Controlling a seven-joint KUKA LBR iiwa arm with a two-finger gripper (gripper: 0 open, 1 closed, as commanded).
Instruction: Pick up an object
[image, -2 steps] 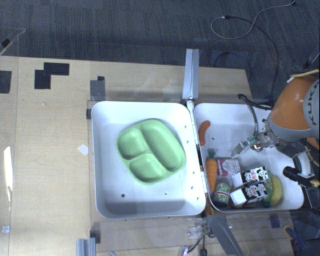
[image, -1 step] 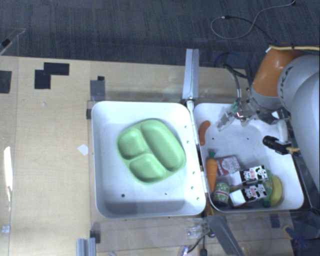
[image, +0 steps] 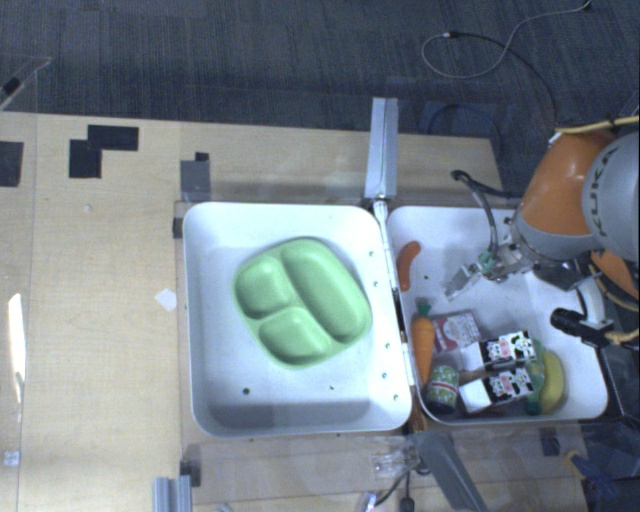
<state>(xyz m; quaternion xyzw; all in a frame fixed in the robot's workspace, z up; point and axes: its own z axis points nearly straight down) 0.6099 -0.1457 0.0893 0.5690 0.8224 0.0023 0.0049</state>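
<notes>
My gripper (image: 468, 278) hangs over the upper middle of the right bin (image: 440, 222), and I see nothing in it. Left of it lies an orange-red sausage (image: 408, 262). Below it are a carrot (image: 423, 345), a small pink-and-white packet (image: 460, 328), two black-and-white cartons (image: 508, 350) (image: 505, 385), a green can (image: 443, 383) and a banana (image: 551, 380), crowded along the bin's near side. The grey arm with its orange band (image: 560, 185) comes in from the right.
The left bin (image: 205, 320) holds a green divided plate (image: 302, 300) at its centre. A metal post (image: 382, 150) stands at the far end of the wall between the bins. A black cable (image: 480, 195) runs by the wrist.
</notes>
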